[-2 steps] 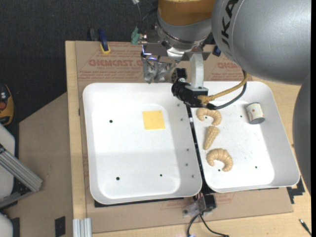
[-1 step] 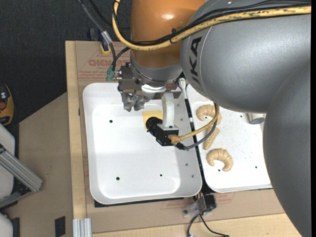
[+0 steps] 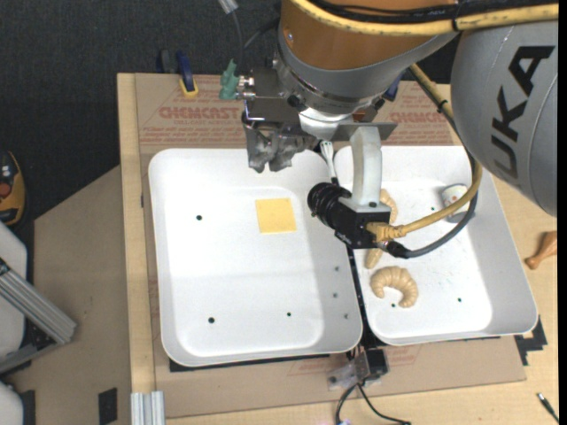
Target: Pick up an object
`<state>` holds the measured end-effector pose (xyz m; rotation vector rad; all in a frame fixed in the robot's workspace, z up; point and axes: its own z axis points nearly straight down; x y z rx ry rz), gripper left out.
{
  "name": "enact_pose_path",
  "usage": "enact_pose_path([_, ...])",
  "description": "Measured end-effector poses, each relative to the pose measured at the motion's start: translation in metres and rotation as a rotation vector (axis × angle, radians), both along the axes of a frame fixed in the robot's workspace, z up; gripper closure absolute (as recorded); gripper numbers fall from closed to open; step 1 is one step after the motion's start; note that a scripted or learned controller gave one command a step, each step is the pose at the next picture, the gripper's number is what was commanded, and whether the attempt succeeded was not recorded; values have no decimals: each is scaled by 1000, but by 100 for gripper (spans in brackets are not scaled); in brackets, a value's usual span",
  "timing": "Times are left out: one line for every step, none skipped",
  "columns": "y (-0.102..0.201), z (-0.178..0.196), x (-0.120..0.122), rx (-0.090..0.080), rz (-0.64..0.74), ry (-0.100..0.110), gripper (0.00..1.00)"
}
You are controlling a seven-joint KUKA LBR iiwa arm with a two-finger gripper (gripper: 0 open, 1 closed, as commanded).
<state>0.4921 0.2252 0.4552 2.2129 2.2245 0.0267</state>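
Observation:
A flat yellow square lies in the left bin, towards its back right. My gripper hangs over the back edge of that bin, just behind the yellow square and apart from it. In the right bin a tan croissant lies near the front left. A second tan piece sits behind it, partly hidden by the white mount and black cable fitting on the arm.
A small white object rests at the back of the right bin. A yellow-tipped cable loops over that bin. Blue and green clamps stand on the cardboard behind the bins. The arm's bulk covers the top middle.

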Motion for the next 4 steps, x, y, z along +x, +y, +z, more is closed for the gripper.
enact_pose_path([-1,-110,-15,-14,-6,26,100])
enact_pose_path([-7,91,-13,0,-4,-5,100])
enact_pose_path([0,-56,-15,-16,-6,30,100])
enact_pose_path([-1,89,-13,-1,-3,-2,100])
